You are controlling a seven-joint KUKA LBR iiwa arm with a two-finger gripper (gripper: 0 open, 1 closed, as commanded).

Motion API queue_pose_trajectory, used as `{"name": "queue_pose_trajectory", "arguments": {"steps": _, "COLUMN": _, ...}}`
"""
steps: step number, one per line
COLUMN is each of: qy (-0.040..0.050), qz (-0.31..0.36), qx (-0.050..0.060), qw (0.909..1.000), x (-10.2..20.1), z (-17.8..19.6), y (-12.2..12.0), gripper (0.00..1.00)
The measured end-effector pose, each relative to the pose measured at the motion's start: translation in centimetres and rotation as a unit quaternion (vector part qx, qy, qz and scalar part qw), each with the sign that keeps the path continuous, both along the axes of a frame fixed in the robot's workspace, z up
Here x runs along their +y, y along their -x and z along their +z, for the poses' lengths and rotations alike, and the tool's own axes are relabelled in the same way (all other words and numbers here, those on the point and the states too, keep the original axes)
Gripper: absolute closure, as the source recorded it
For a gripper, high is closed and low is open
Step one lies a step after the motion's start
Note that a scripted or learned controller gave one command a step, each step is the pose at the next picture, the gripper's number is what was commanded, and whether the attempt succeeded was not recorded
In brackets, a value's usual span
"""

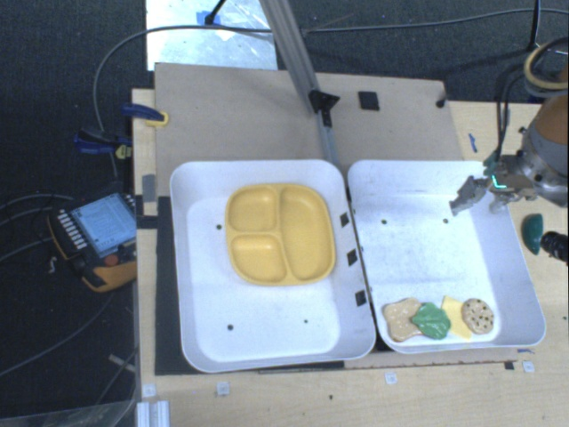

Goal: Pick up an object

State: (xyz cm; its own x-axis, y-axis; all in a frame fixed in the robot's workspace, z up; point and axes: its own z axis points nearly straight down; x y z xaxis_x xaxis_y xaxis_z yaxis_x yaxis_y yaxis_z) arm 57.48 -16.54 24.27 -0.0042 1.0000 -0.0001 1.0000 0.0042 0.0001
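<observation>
arm (pixel 542 149) cut off at right, green item (pixel 433 320) overlapping neighbours, fingers blurred

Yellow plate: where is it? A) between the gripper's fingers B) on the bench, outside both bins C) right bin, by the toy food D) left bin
D: the yellow plate lies flat in the left bin; the toy food sits in the right bin.

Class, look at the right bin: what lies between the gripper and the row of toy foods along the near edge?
In the camera view, only bare white bin floor lies between the gripper and the toy foods.
</observation>
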Motion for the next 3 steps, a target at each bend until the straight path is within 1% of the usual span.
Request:
{"name": "queue_pose_trajectory", "arguments": {"steps": 1, "qy": 0.0001, "qz": 0.0, "qx": -0.001, "qw": 1.0, "x": 0.0, "z": 0.1, "y": 0.0, "gripper": 0.0}}
{"name": "queue_pose_trajectory", "arguments": {"steps": 2, "qy": -0.0002, "qz": -0.001, "qx": 0.001, "qw": 1.0, "x": 0.1, "z": -6.1, "y": -0.5, "gripper": 0.0}}
{"name": "queue_pose_trajectory", "arguments": {"steps": 3, "qy": -0.0003, "qz": -0.002, "qx": 0.001, "qw": 1.0, "x": 0.4, "z": -12.3, "y": -0.3, "gripper": 0.0}}
